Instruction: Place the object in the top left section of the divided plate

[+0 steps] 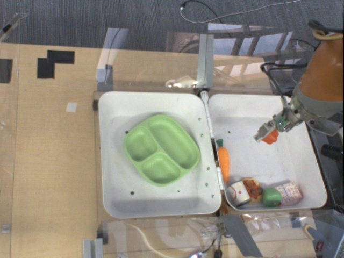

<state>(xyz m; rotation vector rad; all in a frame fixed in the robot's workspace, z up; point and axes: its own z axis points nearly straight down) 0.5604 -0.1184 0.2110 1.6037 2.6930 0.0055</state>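
From the camera view, the green plastic divided plate (pixel 161 149) lies in the middle of the left white bin (pixel 110 160) on the worktop. To the right of the plate, above the right white bin (pixel 244 109), hangs the tool (pixel 267 134). A small orange-red object (pixel 271 137) sits at its fingertips and looks gripped between nearly closed fingers. An orange carrot (pixel 223 163) lies just right of the plate, by the wall between the bins. Below the carrot lie a small printed can (pixel 239 192), a green round fruit (pixel 271 196) and a pink packet (pixel 291 191).
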